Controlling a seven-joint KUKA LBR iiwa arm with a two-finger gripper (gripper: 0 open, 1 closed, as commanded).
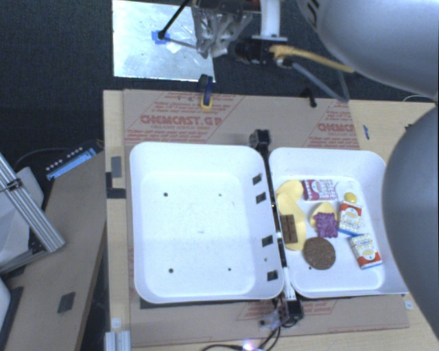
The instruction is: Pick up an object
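In right bin [374, 164]: all pickables bunched together, left bin [199, 226] bare.
Yellow piece [291, 199], brown disc [319, 253], purple pack [326, 224], small cartons [365, 250] lying flat, touching or just beside each other, likely dumped as grab targets. Grey arm [411, 226] looming over bin's right edge; gripper state: can't tell.

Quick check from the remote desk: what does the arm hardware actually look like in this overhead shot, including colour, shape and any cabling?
The arm shows as big, smooth, rounded light-grey housings along the right side and top right. Near the top sits a white cylindrical part over a dark fitting, with a yellowish cable running out to the right. No markings are readable.
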